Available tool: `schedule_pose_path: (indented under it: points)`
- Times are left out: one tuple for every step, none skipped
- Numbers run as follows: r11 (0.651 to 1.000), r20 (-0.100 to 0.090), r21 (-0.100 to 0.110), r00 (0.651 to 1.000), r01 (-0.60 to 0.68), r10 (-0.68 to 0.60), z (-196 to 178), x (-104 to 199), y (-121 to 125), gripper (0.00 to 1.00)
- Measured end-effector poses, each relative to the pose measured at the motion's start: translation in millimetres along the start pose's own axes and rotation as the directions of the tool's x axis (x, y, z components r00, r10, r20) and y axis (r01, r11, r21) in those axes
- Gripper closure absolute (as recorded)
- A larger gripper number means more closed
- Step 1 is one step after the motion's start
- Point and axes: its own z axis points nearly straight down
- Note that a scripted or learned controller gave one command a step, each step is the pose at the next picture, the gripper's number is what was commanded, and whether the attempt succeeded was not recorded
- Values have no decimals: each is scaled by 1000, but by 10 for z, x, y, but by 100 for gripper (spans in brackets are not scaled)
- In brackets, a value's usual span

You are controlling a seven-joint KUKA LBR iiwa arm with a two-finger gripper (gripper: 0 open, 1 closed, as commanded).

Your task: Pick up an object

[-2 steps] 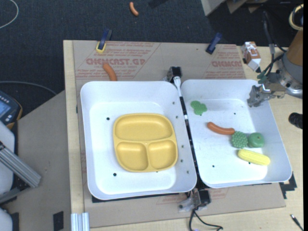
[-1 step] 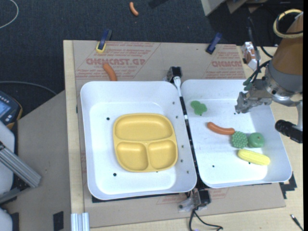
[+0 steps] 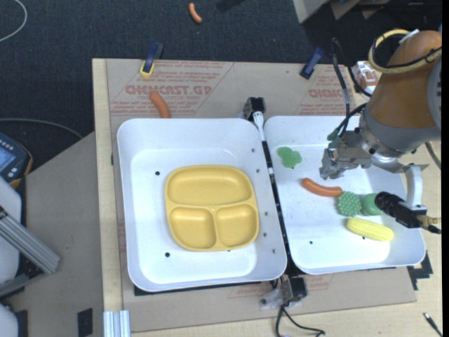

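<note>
One grey arm [image 3: 403, 111] reaching from right, fingers [image 3: 332, 166] lowered over right bin [image 3: 309, 251], grip state unclear

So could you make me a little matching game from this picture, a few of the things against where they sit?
Things:
1. yellow tray
2. corn
3. sausage
4. orange piece

Places:
A. on the cardboard, outside the bins
B. in the left bin
C. in the right bin, just below the tool
D. in the right bin, near its front edge

Pairs: 1-B, 2-D, 3-C, 4-A
</note>
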Motion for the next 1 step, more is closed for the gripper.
schedule_pose_path:
  points:
    - [1000, 0, 0, 1000, 1, -1, 24, 555, -273, 100]
